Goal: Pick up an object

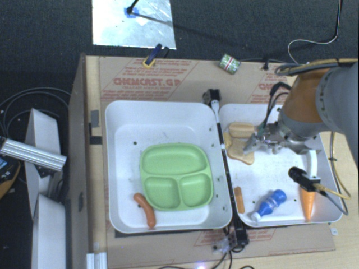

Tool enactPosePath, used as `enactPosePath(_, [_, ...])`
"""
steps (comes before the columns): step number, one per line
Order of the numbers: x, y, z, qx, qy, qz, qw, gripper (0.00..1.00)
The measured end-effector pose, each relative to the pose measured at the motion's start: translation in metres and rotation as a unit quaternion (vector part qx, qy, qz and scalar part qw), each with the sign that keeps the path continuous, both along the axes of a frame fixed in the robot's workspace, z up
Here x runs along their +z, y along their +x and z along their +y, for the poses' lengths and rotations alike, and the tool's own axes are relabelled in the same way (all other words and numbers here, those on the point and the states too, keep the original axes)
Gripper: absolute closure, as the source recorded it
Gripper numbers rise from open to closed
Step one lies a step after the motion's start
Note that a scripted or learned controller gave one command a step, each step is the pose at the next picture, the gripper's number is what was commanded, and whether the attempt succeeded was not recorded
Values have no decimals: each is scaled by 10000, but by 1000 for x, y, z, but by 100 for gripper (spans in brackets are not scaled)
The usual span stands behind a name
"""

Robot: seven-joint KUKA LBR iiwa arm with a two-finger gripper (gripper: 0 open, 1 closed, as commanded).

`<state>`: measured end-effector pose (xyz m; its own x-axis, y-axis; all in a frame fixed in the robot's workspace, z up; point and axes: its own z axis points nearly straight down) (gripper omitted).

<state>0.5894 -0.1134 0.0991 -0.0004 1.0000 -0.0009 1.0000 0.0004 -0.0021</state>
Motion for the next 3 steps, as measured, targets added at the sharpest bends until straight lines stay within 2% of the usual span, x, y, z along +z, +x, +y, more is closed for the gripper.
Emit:
enactPosePath(1, [5, -29, 12, 3, 5, -14, 10000, 0])
enactPosePath(2, [-15, -81, -28, 2, 1, -13, 10000, 0])
enactPosePath(3, [-17, 53, -24, 27, 18, 79, 10000, 0])
